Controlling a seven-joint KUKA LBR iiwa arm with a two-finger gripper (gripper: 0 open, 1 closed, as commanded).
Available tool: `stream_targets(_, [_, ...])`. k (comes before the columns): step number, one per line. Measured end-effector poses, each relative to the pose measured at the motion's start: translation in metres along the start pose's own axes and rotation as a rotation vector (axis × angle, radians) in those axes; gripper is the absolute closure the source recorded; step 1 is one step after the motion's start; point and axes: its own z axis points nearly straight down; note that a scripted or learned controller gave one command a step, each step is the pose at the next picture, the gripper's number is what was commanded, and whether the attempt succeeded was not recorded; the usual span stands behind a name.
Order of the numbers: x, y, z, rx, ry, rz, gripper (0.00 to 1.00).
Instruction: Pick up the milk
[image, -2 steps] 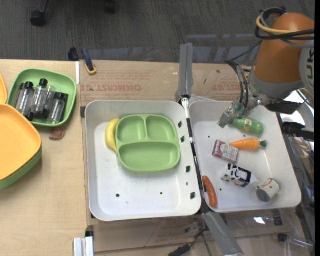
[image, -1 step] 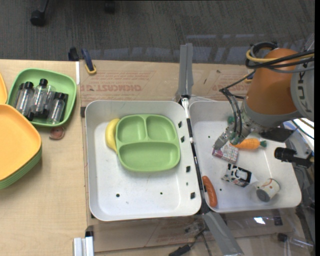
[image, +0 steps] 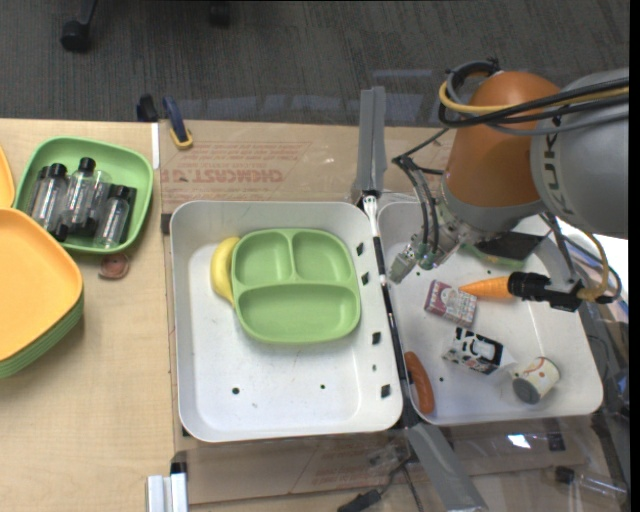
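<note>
Clearly nothing is being lifted yet.
Hand (image: 425, 250) is hovering near the milk (image: 473, 351); its grip I cannot tell.

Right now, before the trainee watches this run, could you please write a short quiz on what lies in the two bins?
1. True or false: the green plate lies in the right bin.
2. What lies right beside the carrot? A) a pink carton B) a spoon C) a sponge
3. Fill in: in the view, the yellow fruit lies at the plate's ____ side.

Key: 1 false; 2 A; 3 left.
</note>
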Motion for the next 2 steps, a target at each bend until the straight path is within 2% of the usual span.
stream_targets(2, [0.0047, -0.0063, 0.0055, 0.001, 0.000, -0.131, 1.00])
